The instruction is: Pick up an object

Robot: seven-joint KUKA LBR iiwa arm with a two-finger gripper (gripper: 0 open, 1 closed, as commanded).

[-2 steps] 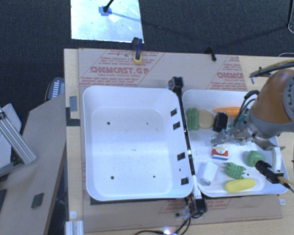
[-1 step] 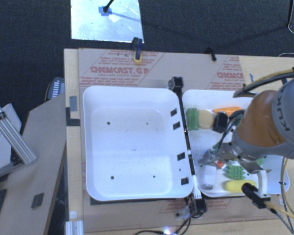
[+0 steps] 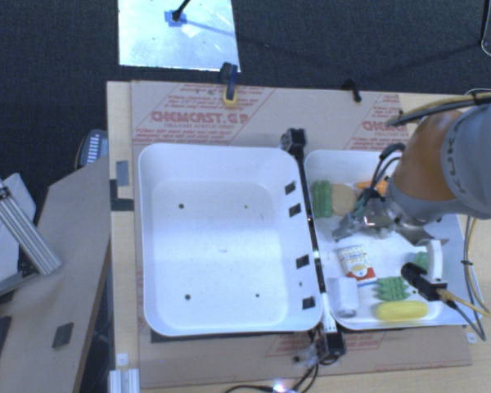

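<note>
Reaching in from the right, the grey arm with its orange band bends down over the right bin, and the gripper hangs low near the bin's middle. Whether the gripper is spread or closed cannot be told from this slant. Just left of it lie a green oblong piece and a tan round piece, side by side against the bin's left wall. A small white carton with a red and yellow label lies just in front of the gripper. Nearer the front edge lie a white cylinder, a green ridged piece and a yellow oblong piece. The left bin sits alongside.
</note>
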